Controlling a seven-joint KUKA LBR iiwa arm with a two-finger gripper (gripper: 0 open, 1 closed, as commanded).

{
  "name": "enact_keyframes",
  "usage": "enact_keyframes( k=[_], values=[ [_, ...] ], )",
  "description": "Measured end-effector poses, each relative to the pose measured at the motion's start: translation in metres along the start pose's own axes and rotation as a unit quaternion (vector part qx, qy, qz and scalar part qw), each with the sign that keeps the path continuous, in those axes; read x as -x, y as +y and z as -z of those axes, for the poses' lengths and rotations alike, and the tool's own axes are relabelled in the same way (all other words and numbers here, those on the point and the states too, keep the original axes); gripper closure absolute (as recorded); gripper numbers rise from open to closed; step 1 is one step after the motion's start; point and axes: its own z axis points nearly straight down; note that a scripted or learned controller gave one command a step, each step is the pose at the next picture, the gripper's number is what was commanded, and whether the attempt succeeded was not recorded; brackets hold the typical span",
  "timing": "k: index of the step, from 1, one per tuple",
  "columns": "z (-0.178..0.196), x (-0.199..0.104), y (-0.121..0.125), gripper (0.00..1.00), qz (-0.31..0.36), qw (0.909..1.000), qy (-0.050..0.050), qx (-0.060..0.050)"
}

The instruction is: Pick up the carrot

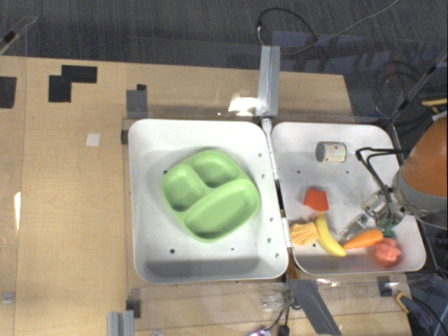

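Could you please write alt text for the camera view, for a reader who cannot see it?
The gripper hovers just left of the carrot in the right bin, near a banana, an orange block, a pink toy and a grey cylinder. The left bin holds a green divided plate.

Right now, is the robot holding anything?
Cannot be told: the end effector is right by the carrot, but a hold isn't visible.

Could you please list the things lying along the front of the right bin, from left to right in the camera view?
Pale orange ridged crinkle-cut piece → yellow plastic banana → orange plastic carrot → pink-red rounded toy fruit.
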Motion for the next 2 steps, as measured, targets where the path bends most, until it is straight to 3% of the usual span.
enact_keyframes(
  k=[1, 2],
  values=[
    [0.01, 0.001, 0.002, 1.0, -0.001, 1.0, -0.001, 0.002],
    [-0.02, 0.013, -0.018, 1.0, 0.071, 0.9974, 0.004, -0.002]
  ],
)
